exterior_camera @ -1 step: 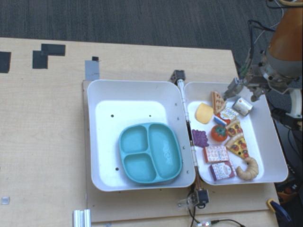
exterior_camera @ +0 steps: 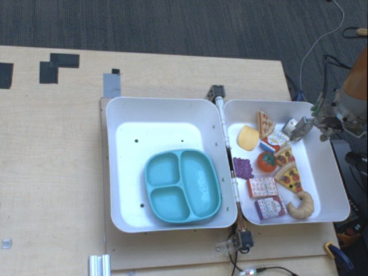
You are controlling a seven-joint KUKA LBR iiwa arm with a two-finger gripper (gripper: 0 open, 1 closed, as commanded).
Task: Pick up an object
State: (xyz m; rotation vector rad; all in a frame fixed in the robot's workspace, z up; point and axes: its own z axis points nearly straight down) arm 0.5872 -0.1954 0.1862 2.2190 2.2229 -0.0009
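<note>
- The desk is pale wood, carrying two white bins side by side toward its right edge; its left half lies bare apart from a few dark squares near the far edge.
- The left bin holds a blue divided plate sitting toward its near right corner, close to the near rim; the far and left parts of the bin floor are open.
- The right bin holds the toy food, gathered in its left and middle parts; a strip along its right wall is free.
- Along the far side: a waffle piece and a yellow cheese block just beside it.
- Mid-bin: a red tomato, purple grapes against the left wall, and a pizza slice.
- Toward the near rim: a croissant, a small purple packet and a printed card, packed closely together.
- The arm enters over the right bin's far right corner; the end effector hangs above the far part of that bin, near the waffle piece. I cannot tell whether it is open or closed, and nothing can be seen gripped in it.
</note>
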